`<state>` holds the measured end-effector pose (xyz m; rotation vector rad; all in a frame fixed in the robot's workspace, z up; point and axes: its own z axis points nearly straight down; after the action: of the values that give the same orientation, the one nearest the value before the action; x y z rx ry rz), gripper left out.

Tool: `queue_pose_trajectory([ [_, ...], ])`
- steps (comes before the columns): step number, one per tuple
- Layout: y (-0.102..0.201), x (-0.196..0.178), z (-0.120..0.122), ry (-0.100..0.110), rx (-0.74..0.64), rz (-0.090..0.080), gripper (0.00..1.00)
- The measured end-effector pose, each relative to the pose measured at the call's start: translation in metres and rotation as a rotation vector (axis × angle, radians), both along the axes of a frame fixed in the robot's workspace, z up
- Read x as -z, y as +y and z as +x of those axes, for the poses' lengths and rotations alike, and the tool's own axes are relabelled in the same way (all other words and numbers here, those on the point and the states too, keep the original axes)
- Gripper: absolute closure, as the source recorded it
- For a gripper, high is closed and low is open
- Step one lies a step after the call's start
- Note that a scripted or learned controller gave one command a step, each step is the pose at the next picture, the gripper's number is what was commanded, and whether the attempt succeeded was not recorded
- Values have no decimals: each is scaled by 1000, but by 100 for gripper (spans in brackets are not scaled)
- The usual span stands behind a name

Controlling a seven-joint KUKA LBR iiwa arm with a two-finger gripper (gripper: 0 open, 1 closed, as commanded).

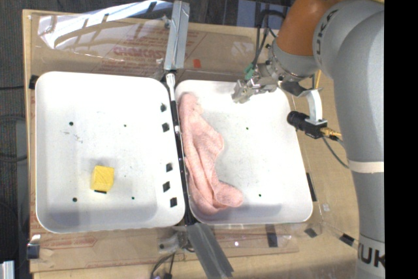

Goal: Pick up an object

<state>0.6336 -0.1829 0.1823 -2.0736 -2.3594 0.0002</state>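
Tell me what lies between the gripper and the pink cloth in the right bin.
Nothing visible. The gripper hangs over the right bin's far edge; only bare white floor separates it from the pink cloth.

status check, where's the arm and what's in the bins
End effector over right bin's far edge, holding nothing. Pink cloth along that bin's left side. Yellow block in left bin. Nothing in the way.

cloth (202,157) in right bin (281,160); block (102,178) in left bin (98,108)
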Motion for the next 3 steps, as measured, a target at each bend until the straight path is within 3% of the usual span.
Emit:
queue_pose_trajectory([
  [1, -22, 90, 12, 1, -193, 0, 100],
  [2, 4, 90, 24, -1, -589, -1, 100],
  [3, 27, -24, 0, -2, -438, -2, 100],
])
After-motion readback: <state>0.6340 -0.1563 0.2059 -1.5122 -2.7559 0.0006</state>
